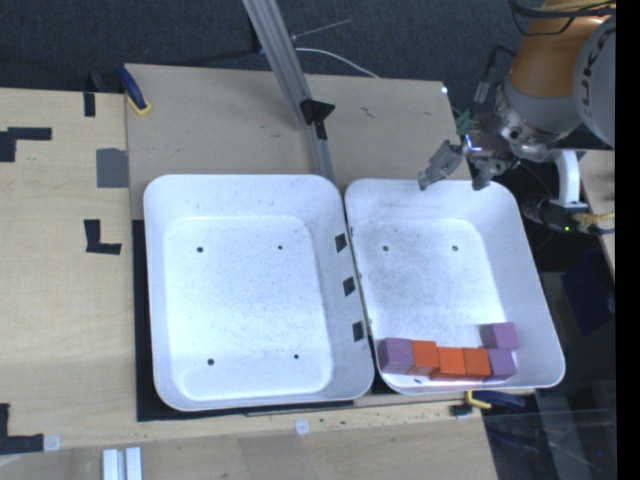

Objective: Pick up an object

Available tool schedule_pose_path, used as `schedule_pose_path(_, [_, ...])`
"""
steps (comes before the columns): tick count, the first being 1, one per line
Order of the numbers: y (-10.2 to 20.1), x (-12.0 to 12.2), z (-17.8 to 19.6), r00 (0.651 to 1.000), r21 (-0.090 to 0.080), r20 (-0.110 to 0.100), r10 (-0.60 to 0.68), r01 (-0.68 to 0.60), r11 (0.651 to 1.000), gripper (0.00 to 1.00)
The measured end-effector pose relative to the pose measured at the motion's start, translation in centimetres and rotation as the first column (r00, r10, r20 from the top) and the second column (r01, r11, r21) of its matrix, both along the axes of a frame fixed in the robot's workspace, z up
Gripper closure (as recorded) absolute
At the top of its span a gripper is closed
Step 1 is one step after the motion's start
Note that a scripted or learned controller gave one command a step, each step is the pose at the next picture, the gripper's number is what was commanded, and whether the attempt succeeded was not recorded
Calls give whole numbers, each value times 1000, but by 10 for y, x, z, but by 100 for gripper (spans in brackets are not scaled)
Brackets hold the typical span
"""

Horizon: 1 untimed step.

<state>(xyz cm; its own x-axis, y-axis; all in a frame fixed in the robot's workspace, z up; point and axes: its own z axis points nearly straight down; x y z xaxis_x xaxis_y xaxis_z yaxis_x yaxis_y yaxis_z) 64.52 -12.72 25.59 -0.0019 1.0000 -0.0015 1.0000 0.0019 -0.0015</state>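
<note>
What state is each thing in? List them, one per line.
pincer: open, holding nothing, above the right bin's far rim
purple and orange blocks: lying in a row against the right bin's near wall
right bin: holds the blocks
left bin: flat on bench

Two white bins (pixel 245 193), finely black-speckled, sit on a tan bench (pixel 60 298); purple blocks (pixel 398 354) and orange blocks (pixel 450 360) fill one corner.

pale wooden bench (pixel 60 298), dark carpeted floor (pixel 150 13) behind, slanted metal pole (pixel 285 58), black tape marks (pixel 95 236)
</note>
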Motion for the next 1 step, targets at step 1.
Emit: schedule_pose_path(1, [67, 34, -40, 1000, 3, -2, 6, -6, 1000, 0])
